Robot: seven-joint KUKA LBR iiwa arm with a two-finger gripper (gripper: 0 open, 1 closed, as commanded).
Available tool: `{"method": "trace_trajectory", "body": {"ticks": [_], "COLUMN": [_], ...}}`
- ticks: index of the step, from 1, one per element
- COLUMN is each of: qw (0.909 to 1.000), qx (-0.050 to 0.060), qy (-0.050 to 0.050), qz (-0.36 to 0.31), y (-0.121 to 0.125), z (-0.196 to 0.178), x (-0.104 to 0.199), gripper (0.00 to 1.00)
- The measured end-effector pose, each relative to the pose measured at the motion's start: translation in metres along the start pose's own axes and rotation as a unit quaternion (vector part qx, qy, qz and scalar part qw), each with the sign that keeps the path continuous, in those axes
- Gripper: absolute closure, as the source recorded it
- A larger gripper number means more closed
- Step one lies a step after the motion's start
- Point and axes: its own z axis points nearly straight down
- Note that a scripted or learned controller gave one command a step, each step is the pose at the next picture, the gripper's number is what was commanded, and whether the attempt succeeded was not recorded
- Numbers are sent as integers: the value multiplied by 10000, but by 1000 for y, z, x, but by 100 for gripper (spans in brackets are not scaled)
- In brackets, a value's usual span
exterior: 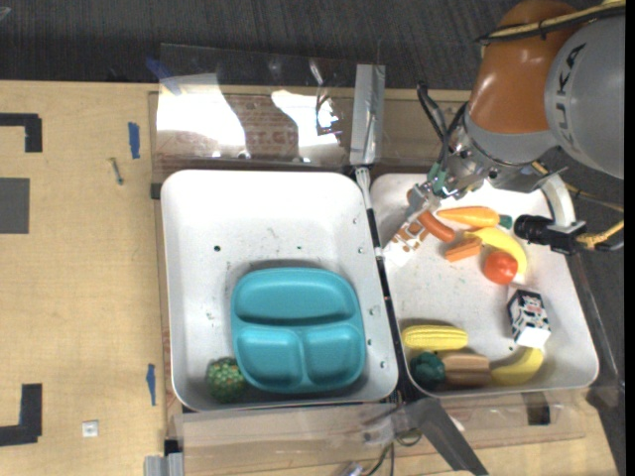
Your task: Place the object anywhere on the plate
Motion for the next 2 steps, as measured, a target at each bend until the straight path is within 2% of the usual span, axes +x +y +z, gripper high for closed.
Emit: {"method": "trace_trajectory", "body": {"ticks": [1, 2], "qw": [9605, 8813], "qx": [1, -13], "qy": [16, 10], "qz": [-2784, -4725], "y": [-57, -39], "z": [26, 25], "x": [65, 152], "gripper": [100, 100]}}
